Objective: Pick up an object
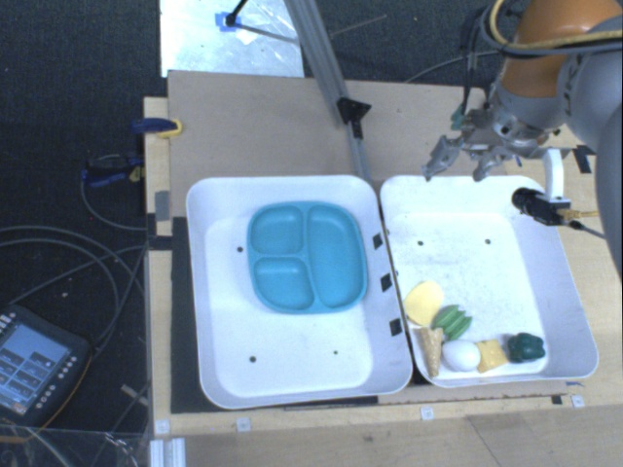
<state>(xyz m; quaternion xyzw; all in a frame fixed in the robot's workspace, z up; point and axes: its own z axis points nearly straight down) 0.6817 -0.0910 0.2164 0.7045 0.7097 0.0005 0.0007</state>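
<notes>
Gripper (458,161) hangs with jaws apart and nothing between them above the right bin's (555,251) far rim, so bring it down toward the near edge, where the white egg (461,356) lies crowded among neighbouring food pieces.

Robot lab, bench (263,125), floor cables (78,261)

Small toys cluster in right bin, near corner: pale yellow piece (423,302), green pod (451,320) touching it, white egg (461,356), yellow block (492,354), dark green lump (526,347) rightmost, cone (428,346) leftmost.
</notes>
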